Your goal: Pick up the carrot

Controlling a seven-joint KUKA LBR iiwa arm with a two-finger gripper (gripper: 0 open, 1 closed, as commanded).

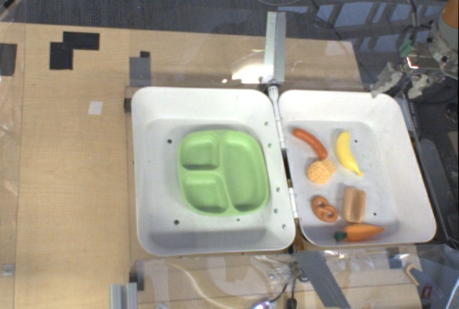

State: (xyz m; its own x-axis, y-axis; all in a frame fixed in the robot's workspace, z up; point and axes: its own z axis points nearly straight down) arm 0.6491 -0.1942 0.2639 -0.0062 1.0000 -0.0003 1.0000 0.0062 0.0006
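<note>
The carrot point(363, 232) is orange with a small green top. It lies on its side at the front edge of the right bin point(401, 178), green end pointing left. My gripper point(399, 84) hangs over the bin's far right corner, well behind the carrot and apart from it. Its fingers are spread open with nothing between them.
Sharing the right bin are a red sausage point(310, 143), a banana point(348, 153), a corn piece point(320, 171), a pretzel point(324, 208) and a bread roll point(353, 203), the last two just behind the carrot. The left bin point(154, 157) holds a green divided plate point(222, 171).
</note>
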